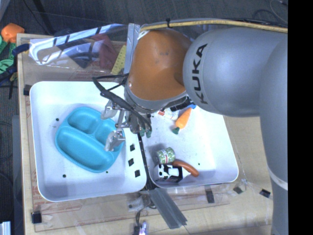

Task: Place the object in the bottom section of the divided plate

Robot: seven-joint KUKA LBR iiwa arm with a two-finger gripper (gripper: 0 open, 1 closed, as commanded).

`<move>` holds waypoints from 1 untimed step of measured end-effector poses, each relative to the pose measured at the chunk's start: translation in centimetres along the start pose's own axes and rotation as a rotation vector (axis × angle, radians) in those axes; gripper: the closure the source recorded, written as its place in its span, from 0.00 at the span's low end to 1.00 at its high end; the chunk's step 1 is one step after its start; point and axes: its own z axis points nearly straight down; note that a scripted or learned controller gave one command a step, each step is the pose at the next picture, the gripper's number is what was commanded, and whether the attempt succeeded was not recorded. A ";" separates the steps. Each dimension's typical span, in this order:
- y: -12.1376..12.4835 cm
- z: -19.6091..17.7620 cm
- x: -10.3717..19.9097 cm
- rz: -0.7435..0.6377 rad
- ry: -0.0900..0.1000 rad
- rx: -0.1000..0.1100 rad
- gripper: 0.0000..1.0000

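I'm hanging over the seam between the two white bins, and my pincer [117,129] sits right at the near-right edge of the blue divided plate [80,143] in the left bin [41,106]. Metal fingers show there, one up by the plate's rim and one lower, over its right corner, but I can't tell whether they stand apart or together, and I can't make out anything between them. So no claim of a hold from me.

Over in the right bin [220,146] lie the candidates: an orange carrot-like piece [182,119], a small green can [166,155], a black-and-white toy [168,173] and an orange sausage-shaped piece [188,167] touching it. Which one is the object, I can't say.

My read: this is the placing step, at the plate. Next I need to be square over the plate's bottom section, the large one nearest the tabletop's front edge, then low enough before letting go, clear of the divider ridge.
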 end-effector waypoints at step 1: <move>0.0 -0.9 -0.1 -0.004 0.000 0.001 1.00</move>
